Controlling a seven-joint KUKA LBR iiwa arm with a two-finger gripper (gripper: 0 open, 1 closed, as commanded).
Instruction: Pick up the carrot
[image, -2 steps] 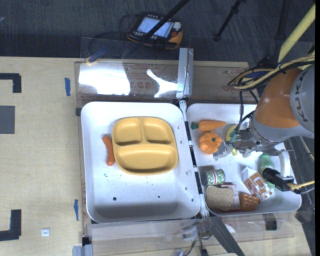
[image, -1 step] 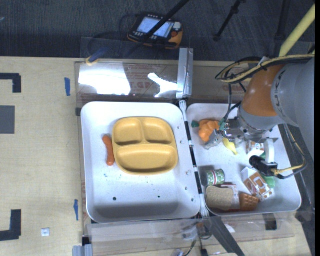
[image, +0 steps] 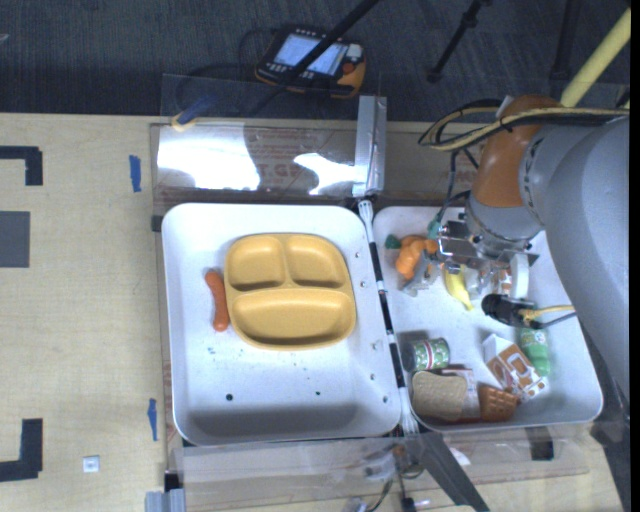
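Where the right bin (image: 572, 385) meets the wall it shares with its neighbour, the carrot (image: 408, 258) lies at the far end of the white floor. It is orange with a bit of green at its far tip, and it is slanted. Just beside it, on the view's right, the end effector (image: 455, 252) sits low in the same bin under the grey arm (image: 590, 200) and its orange band (image: 503, 165). From this angle I cannot tell how far open it is, nor whether it touches the carrot, and nothing can be seen gripped in it. A yellow banana (image: 457, 288) lies just nearer the camera, close under the end effector. Further toward the near side stands a green can (image: 430, 352), with a slice of bread (image: 440, 394) beside it against the near wall and a brown waffle (image: 497, 402) touching the bread. A small printed box (image: 515, 368) and a green bottle (image: 536, 350) lie side by side near the bin's right side. In the left bin (image: 290, 395) a yellow divided plate (image: 290, 288) takes up the middle, and an orange-red sausage (image: 217, 298) lies along its left edge. Both bins rest on the pale wooden desk (image: 80, 300), and a handheld device with a lit screen (image: 305, 58) lies beyond them.
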